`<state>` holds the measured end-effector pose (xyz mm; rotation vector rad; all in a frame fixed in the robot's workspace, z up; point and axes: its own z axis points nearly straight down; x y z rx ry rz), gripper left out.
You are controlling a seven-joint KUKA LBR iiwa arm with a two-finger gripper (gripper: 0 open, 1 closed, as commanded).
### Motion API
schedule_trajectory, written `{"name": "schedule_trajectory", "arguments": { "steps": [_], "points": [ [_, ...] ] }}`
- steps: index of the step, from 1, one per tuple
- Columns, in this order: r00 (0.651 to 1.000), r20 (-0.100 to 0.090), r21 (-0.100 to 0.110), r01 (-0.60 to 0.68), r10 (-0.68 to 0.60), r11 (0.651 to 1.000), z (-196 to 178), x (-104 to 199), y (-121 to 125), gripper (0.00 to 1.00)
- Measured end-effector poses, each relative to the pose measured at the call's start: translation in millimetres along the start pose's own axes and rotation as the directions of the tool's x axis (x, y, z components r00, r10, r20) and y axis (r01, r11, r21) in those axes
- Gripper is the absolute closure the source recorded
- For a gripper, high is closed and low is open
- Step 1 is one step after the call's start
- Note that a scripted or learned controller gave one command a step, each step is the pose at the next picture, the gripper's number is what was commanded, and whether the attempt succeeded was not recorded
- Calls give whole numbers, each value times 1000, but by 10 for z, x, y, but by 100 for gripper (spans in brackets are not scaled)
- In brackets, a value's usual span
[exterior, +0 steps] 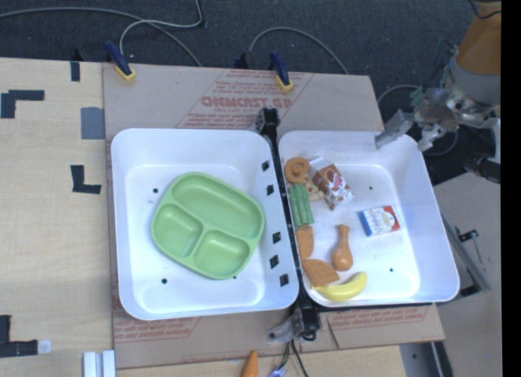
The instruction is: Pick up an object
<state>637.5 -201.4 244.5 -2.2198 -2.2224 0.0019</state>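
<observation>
Two shallow white plastic bins sit side by side on a brown cardboard sheet (236, 98) printed with red lettering, filling the middle of the frame. The left bin (130, 204) holds a light green, three-compartment plastic plate (207, 225), lying at its centre and turned at a slant. The right bin (423, 229) holds a scatter of small toy foods, most of them crowded along its left wall.

The grey arm with its orange band (479, 46) comes in at the upper right of the frame, and its two-finger gripper (407, 127) hangs over the upper right corner of the right bin, at the rim, well apart from the objects. I cannot tell how its fingers stand; nothing shows between them.

In the right bin, from larger to smaller: a yellow toy banana (342, 287) lies at the lower left, touching an orange wedge-shaped piece (319, 271) just above it. A green ridged strip (302, 204) runs along the left wall, with a brown ring doughnut (296, 171) at its upper end and a small orange piece (304, 243) below it. A red-and-white printed packet (331, 186) lies beside the doughnut. A small red, white and blue carton (380, 221) rests alone toward the right. An orange toy drumstick (343, 247) lies between the carton and the strip.
</observation>
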Motion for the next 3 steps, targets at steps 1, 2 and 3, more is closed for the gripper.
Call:
{"name": "schedule_trajectory", "arguments": {
  "steps": [1,2,3],
  "points": [
    [1000,-2,4,1,-1,1000,1187,585,-124,0],
    [1000,4,-8,-1,1,1000,1549,987,178,0],
    [1000,2,-13,2,-2,1000,1421,1004,199,100]
  ]
}}
